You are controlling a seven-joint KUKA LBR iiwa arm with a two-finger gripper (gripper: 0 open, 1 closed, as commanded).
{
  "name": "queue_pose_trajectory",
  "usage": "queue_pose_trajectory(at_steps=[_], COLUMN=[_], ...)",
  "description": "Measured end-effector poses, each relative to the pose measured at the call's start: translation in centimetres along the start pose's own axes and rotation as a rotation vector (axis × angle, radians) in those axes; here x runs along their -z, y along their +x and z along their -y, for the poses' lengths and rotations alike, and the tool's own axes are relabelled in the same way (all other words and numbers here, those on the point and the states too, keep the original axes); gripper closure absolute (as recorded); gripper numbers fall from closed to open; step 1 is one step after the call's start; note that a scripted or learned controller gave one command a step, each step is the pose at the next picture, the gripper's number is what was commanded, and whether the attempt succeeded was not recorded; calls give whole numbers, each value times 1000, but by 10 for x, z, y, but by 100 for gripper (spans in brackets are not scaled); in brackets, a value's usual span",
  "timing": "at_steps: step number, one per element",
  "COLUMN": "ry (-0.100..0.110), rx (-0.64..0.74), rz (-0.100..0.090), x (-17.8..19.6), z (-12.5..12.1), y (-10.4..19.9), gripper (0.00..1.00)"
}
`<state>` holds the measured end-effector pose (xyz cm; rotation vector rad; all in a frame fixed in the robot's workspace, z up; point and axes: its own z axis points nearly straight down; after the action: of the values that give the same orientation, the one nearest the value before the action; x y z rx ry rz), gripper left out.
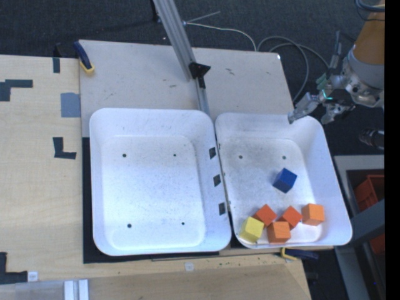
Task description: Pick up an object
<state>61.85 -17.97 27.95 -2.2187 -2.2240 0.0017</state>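
Gripper [315, 108] sits over the far right corner of the right bin [250, 130], fingers apart and empty, likely staged clear of the load. Targets are well away: blue cube [285, 180] mid-bin alone, easiest pick; orange cubes [279, 220] and yellow cube [254, 228] crowd the near wall.

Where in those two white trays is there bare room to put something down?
The left bin offers bare floor from wall to wall. In the right bin, the half nearer the gripper is bare, above the blue cube. Its near edge is crowded: yellow cube and four orange cubes cluster there.
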Motion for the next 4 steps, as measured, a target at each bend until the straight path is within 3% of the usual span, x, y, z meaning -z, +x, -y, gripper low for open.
queue_pose_trajectory(at_steps=[1, 2, 3, 4], ry=[9, 0, 1, -11], rx=[-2, -1, 0, -3], rz=[-2, 1, -1, 2], x=[-124, -189, -178, -183], z=[35, 67, 67, 98], y=[-16, 22, 22, -2], gripper=[0, 0, 100, 100])
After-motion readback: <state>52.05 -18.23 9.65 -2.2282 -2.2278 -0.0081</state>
